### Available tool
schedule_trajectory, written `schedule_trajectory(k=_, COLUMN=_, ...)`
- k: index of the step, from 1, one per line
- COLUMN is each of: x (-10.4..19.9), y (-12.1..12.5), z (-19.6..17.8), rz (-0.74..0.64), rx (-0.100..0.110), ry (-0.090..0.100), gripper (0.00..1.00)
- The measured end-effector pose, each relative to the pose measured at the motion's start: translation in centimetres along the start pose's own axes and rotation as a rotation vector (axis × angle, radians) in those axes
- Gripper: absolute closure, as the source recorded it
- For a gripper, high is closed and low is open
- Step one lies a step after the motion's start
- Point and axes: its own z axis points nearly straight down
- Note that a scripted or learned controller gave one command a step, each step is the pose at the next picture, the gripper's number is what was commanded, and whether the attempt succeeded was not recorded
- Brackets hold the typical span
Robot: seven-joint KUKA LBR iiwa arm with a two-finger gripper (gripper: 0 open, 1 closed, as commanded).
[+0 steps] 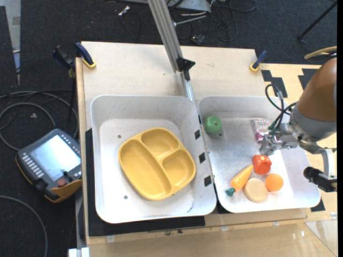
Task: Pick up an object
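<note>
The left bin holds a yellow divided plate. In the right bin, the gripper hovers above a red toy, near a carrot, an orange and a green apple.

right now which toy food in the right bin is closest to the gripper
The red piece, right under the gripper. The carrot, orange ball, beige round and green apple lie farther off.

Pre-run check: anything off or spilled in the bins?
Nothing stands out. Yellow tray lies flat in the left bin; apple, carrot and other toys sit inside the right bin. End effector hovers there.
</note>
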Motion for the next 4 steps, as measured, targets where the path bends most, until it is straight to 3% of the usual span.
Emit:
schedule_trajectory(k=1, x=-0.3, y=0.3, z=-6.4, rz=-0.001, rx=-0.002, ry=-0.001, gripper=1.0)
schedule_trajectory(k=2, x=-0.3, y=0.4, z=-7.7, rz=-0.002, rx=0.002, ry=0.0, gripper=1.0)
schedule_trajectory(k=4, x=9.3, y=1.2, z=-6.5, rz=-0.005, rx=0.006, ry=0.004, gripper=1.0)
